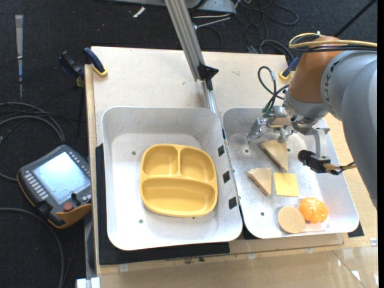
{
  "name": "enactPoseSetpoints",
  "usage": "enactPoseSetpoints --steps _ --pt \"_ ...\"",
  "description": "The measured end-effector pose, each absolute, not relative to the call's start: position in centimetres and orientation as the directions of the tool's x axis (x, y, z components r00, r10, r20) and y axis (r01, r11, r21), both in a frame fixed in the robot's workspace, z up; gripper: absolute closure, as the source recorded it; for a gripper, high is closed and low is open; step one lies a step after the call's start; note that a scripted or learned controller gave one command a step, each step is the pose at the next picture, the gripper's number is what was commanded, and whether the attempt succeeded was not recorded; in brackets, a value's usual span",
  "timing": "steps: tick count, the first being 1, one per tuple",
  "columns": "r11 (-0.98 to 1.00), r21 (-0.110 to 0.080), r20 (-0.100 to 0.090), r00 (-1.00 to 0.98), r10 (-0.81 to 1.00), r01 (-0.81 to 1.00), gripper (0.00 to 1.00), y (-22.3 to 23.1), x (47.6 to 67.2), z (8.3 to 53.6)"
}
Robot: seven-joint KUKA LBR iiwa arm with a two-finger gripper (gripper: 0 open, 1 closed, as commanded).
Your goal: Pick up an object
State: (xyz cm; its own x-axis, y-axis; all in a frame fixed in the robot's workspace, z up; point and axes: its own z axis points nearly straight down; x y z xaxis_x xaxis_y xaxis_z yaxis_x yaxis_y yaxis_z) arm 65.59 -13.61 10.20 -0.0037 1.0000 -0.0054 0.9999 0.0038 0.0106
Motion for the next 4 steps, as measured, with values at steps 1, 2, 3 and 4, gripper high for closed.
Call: enactPoseSetpoints --steps 1,2,3,4 --pt "0.003 0.018 -0.006 -0.003 1.000 1.000 1.00 -13.6 65.8 11.4" --pt "0.003 0.008 -0.001 -0.003 1.000 1.000 1.00 -13.4 66.9 17.2" --pt "0.004 0.009 -0.002 -0.004 1.000 1.000 1.00 -13.0 66.6 23.5" --pt "0.003 0.006 -0.001 -0.003 1.000 1.000 1.00 -12.9 66.8 27.3"
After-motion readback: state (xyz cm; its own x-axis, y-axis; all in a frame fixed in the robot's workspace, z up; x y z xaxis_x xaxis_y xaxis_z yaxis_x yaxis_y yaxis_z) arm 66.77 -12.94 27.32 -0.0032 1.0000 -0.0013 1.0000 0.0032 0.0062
